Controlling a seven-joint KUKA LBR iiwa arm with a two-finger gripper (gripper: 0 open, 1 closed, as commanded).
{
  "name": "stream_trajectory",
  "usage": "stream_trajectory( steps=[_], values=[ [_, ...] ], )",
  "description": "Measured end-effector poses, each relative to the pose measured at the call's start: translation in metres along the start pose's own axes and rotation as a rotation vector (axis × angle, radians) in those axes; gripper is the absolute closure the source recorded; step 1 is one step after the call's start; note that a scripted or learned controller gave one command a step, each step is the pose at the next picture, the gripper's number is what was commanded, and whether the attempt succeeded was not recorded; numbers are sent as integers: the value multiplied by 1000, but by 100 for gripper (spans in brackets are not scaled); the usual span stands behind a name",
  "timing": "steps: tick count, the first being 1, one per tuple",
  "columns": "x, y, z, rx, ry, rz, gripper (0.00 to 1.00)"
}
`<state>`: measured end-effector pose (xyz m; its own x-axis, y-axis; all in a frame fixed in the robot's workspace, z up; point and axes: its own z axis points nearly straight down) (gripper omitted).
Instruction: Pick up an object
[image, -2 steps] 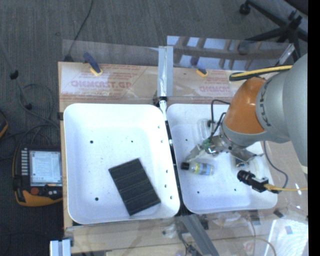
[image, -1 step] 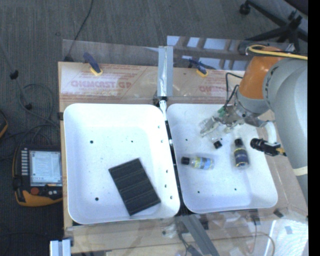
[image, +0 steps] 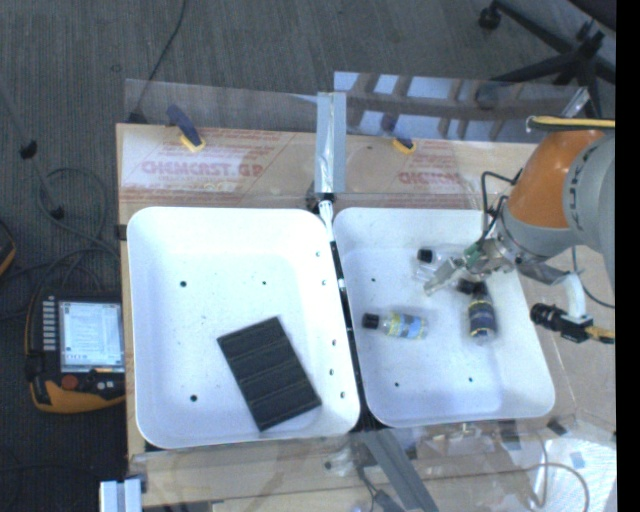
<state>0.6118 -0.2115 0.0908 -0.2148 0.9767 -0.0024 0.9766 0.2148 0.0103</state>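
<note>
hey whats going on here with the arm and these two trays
A grey and orange robot arm reaches in from the right, with its claw low over the right tray, near the tray's upper right part. Two small bottles lie there: a clear bottle on its side and a dark bottle just below the claw. Nothing looks lifted yet. The left tray holds a flat black ridged pad.

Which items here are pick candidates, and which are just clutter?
Job:
- gripper, over the right bin
- small clear bottle, lying down in the right bin
- dark bottle, right bin
- black ribbed slab, left bin

Lying about:
- teach pendant on the floor
- cables
- clamps on the back board
</note>
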Motion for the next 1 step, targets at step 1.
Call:
stream_trajectory(
  steps=[1],
  values=[
    [-12,36,0,2,7,-25,0]
  ],
)
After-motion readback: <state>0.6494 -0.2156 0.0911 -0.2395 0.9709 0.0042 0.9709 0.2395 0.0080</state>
